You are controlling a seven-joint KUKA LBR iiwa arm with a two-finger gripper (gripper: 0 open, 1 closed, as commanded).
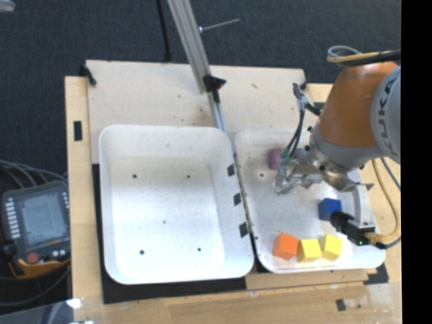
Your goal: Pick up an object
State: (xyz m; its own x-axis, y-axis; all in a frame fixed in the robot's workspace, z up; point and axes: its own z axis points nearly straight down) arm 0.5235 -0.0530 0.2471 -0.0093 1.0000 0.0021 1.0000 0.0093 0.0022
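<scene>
Where the arm (354,117) reaches in from the right, the gripper (289,181) hangs over the right bin (260,144), toward its far half. Whether its fingers are spread or pressed together cannot be told from this angle, and nothing is seen between them. A small purple object (275,158) lies in the right bin just beyond and left of the gripper, close to it; contact cannot be confirmed, and its long axis is too small to judge. A blue block (329,208) sits nearer the bin's right wall, partly tucked under the wrist. Along the bin's near wall stand an orange block (285,246), then two yellow blocks (310,250) (333,246), in a row, touching or nearly so, the row running left to right. The left bin (115,154) adjoins the right bin's left wall.
</scene>
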